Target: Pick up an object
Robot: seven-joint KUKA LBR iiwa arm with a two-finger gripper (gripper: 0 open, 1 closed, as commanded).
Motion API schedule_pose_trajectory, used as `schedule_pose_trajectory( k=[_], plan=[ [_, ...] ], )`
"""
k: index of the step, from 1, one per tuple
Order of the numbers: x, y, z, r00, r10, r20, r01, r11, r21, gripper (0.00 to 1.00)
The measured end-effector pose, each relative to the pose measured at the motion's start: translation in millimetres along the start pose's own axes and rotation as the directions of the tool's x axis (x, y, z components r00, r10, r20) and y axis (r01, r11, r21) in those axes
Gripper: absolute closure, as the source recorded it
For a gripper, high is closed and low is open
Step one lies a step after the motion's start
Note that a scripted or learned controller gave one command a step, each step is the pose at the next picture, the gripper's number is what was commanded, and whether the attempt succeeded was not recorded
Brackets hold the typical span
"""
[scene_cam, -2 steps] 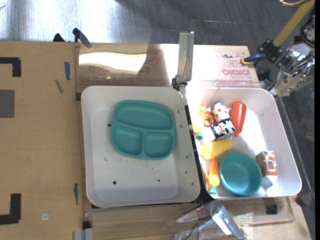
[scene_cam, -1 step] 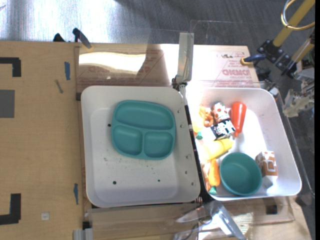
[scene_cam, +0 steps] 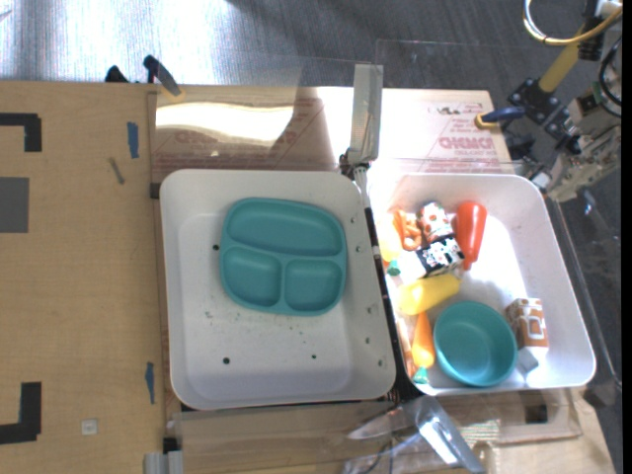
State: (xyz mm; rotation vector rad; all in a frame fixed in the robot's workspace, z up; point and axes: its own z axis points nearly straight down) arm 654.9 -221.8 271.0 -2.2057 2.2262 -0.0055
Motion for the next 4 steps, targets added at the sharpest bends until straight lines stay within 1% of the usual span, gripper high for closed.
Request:
schedule_pose_trajectory(
  k=[1, 2, 3, 4],
  plan=[
    [-0.2, -13.3, 3.9, 0.978, -0.210, 0.000, 0.210, 0.978, 0.000, 1.00],
    [-5.9, -13.3, -0.5, 0.875, -0.484, 0.001, 0.484, 0.875, 0.000, 1.00],
    [-8.1, 53.5, -5.3, 0.715, -0.699, 0.005, 0.699, 0.715, -0.006, 1.00],
    [-16.2, -4.7, 1.2, 0.600, -0.800, 0.004, 0.800, 0.600, -0.002, 1.00]
  ],
)
